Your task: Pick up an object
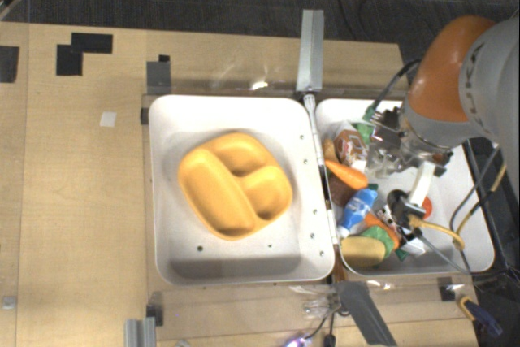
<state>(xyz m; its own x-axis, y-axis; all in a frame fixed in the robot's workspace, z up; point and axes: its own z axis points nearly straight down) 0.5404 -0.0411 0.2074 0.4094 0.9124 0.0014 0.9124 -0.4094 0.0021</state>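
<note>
Small toys crowd the right bin [479,256]: an orange carrot [345,172], a blue bottle [357,207]; the gripper [388,160] hangs above them, its grip state unclear

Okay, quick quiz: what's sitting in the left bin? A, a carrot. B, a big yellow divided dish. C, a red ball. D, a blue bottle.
B: the yellow divided dish lies alone in the left bin; the blue bottle and carrot are in the right bin.

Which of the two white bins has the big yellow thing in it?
The left white bin. A big yellow divided dish lies in it, while the right white bin holds many small toys.
</note>
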